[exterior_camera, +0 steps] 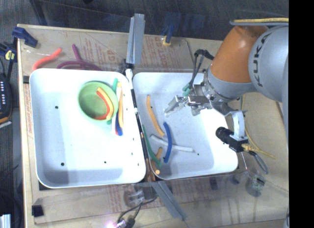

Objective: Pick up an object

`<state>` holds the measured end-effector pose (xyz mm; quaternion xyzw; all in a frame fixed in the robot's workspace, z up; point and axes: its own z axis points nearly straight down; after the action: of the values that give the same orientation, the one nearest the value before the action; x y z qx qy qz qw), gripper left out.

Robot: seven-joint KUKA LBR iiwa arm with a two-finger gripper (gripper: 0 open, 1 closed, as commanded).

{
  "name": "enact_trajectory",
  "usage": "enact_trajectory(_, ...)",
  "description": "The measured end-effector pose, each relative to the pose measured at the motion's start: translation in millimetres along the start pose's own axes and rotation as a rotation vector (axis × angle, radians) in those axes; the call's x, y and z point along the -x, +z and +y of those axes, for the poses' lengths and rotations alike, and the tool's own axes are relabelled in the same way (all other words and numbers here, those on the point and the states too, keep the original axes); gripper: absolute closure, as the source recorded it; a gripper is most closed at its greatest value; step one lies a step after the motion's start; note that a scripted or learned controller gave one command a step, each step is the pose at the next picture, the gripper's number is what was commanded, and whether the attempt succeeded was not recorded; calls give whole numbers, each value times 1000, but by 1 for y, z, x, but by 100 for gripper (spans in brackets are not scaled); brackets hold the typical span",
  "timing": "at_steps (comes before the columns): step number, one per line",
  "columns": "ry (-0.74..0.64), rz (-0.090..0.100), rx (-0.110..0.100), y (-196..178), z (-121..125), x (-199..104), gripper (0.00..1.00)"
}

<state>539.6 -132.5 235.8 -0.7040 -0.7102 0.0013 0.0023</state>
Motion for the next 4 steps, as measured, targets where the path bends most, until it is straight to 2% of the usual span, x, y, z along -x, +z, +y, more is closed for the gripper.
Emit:
enact_trajectory(1,-117,-3,4,131,4,-14,0)
enact_trajectory(2,-122,-5,2,122,4,-14,100)
enact_trajectory(3,47,-1,3,44,62,-56,100)
enact_trajectory(4,47,-1,2,44,62,-56,0)
